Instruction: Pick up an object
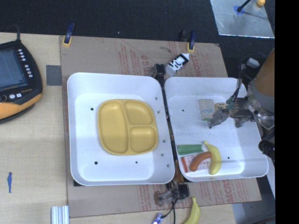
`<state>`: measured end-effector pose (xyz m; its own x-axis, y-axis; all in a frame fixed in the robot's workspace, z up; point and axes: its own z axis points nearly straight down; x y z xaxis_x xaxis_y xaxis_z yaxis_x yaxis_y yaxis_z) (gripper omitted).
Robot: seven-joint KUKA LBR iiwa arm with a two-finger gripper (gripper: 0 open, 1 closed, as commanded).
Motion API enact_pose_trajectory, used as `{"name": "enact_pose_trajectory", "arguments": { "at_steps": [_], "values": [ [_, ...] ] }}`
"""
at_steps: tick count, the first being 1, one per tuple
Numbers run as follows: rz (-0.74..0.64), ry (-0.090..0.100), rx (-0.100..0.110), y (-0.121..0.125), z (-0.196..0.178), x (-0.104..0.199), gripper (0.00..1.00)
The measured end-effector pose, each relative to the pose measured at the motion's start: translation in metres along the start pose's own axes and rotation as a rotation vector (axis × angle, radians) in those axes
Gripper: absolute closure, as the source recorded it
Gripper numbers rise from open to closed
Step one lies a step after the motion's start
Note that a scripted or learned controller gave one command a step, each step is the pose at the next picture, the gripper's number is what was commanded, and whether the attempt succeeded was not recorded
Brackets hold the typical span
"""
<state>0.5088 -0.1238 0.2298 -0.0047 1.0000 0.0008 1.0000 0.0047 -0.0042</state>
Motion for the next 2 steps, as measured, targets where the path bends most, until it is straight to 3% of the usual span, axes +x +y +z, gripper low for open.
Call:
{"name": "enact_pose_trajectory", "arguments": {
  "at_steps": [1, 2],
  "values": [
    [-0.002, -0.002, 0.001, 0.063, 0.139, -0.016, 0.0],
    [0.0, -0.001, -0.003, 0.129, 0.112, -0.057, 0.0]
  ]
}}
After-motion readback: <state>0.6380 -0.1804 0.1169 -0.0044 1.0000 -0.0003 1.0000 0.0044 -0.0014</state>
